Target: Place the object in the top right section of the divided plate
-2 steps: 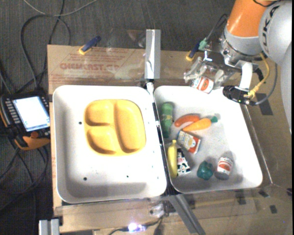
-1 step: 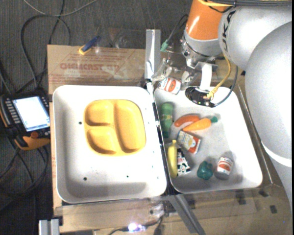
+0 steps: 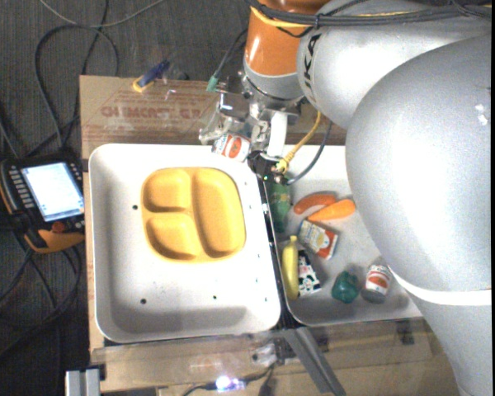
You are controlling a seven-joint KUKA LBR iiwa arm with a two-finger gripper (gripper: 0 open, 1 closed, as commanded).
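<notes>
My gripper [image 3: 241,139] hangs over the far rim of the left white bin [image 3: 115,304], jaws clenched on a small red-and-white can [image 3: 231,146], just beyond the yellow divided plastic plate [image 3: 195,213].

Bulky grey arm [image 3: 412,130] (orange band [image 3: 279,31] near wrist).

I see open floor in the left bin [image 3: 115,246] all around the divided plate [image 3: 194,213]. Right bin [image 3: 396,308] is cluttered, and the arm [image 3: 412,139] overhangs most of it.
</notes>
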